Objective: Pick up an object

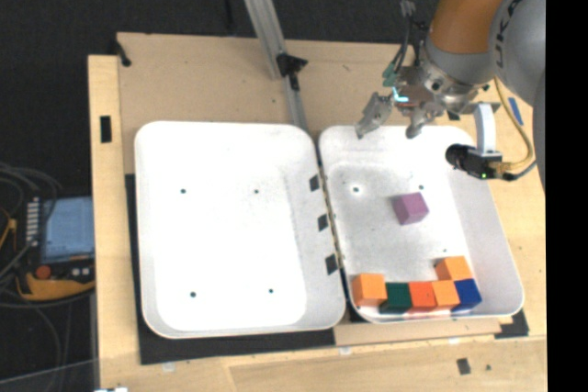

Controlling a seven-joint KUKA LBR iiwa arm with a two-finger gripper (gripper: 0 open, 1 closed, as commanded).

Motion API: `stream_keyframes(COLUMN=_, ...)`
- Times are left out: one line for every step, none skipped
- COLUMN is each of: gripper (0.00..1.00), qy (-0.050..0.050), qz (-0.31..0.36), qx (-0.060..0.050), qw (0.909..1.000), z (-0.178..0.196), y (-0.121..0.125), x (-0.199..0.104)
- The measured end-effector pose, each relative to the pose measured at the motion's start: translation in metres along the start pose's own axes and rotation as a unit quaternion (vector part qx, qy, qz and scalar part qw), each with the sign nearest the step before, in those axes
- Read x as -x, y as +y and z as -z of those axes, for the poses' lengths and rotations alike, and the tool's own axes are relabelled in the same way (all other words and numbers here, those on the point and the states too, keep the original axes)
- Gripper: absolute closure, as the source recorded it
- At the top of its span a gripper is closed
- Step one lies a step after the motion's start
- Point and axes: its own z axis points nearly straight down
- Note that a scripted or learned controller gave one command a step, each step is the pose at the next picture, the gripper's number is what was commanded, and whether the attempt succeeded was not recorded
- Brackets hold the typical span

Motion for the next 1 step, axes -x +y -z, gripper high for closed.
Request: stream_keyframes(gripper=0.00, qy=0.000, qz=0.000, qx=0.002, qw=1.0000, z=0.0030, y=0.0008, x=0.0000)
